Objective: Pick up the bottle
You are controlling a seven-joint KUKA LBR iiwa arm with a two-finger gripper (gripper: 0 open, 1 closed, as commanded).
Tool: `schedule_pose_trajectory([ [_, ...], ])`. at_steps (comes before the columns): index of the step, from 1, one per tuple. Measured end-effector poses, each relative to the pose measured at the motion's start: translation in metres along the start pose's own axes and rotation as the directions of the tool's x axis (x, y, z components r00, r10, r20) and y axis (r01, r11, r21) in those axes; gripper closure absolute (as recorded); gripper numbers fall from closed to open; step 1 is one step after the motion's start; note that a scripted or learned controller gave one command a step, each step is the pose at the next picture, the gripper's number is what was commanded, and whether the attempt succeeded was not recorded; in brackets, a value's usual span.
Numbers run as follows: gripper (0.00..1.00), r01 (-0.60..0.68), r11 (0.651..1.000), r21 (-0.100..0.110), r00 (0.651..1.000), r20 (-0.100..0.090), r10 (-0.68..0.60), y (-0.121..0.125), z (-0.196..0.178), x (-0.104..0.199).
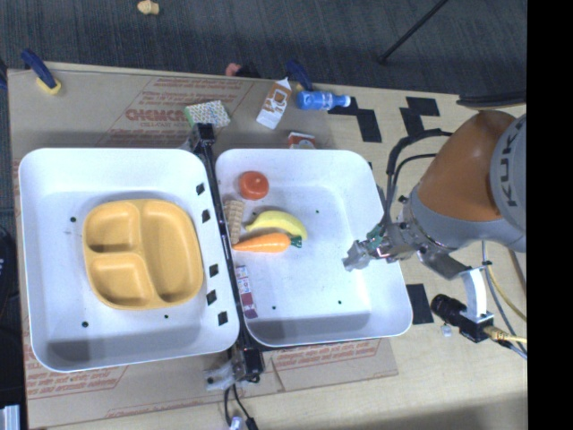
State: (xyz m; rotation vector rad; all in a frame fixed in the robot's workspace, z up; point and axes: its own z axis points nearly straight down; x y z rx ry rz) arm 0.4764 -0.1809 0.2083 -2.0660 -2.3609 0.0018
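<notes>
- The blue bottle (320, 101) lies on its side on the desk (116, 106), on the cardboard behind the right bin (358, 325), outside both bins and well apart from the arm
- Just left of the bottle lies a small carton (274, 103) with a brown and white label, and near it, by the right bin's far rim, a smaller reddish packet (301, 139)
- The gripper (358, 255) hangs low over the right side of the right bin, near that bin's right wall, with the grey arm and its orange band (461, 173) behind it at the right
- Whether the jaws stand apart or together cannot be told: they are small and blurred here, and nothing can be made out between them
- In the right bin, toward its left half, lie a round red-orange tomato-like toy (253, 184), a yellow banana (278, 223) and an orange carrot (262, 244) with a green tip; banana and carrot touch or nearly touch, the tomato sits apart behind them
- A pale ridged cone (234, 216) rests against the right bin's left wall, just beside the banana
- The left bin (54, 348) holds a yellow divided plate (143, 253) with three compartments, lying flat near the middle
- A patterned sponge-like block (208, 112) sits on the desk behind the gap between the bins
</notes>
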Motion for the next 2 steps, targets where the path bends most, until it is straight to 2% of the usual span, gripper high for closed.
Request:
schedule_pose_trajectory([
  [1, 1.0, -0.227, 0.974, -0.002, 0.974, 0.002, 0.227, 0.0, -0.013, -0.002],
  [2, 1.0, -0.121, 0.993, -0.001, 0.993, -0.001, 0.121, 0.001, 0.001, 0.006],
])
